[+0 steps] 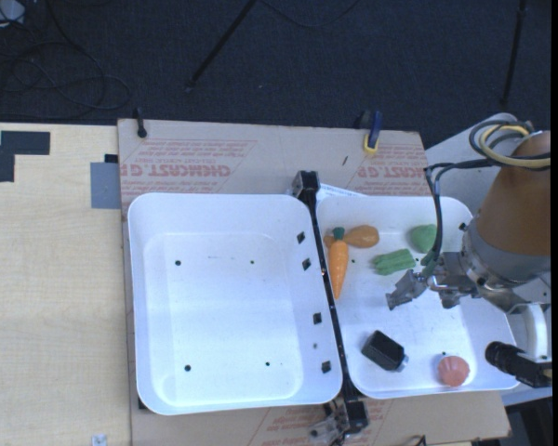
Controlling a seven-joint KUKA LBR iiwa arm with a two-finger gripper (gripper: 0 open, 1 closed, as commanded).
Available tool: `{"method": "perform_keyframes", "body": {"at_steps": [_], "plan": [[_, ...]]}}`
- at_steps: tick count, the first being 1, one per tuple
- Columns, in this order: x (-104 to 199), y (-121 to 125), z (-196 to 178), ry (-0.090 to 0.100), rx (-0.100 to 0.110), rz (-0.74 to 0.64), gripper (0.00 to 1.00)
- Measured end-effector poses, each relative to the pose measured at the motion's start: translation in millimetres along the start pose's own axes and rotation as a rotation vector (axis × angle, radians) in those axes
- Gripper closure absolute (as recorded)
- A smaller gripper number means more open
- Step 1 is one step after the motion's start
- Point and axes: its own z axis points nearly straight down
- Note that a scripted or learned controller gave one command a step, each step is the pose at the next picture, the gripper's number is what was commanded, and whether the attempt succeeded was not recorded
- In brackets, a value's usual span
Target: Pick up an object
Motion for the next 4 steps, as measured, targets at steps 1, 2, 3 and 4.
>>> {"method": "perform_keyframes", "body": {"at_steps": [1,2,3,4], "plan": [[82,-8,-41,0.001,0.000,-0.003,0.00],[80,-8,-49,0.001,0.005,0.000,1.00],[74,-7,-214,0.000,-0.015,-0.002,1.00],[173,-8,-206,0.000,0.001,-0.003,1.00]]}}
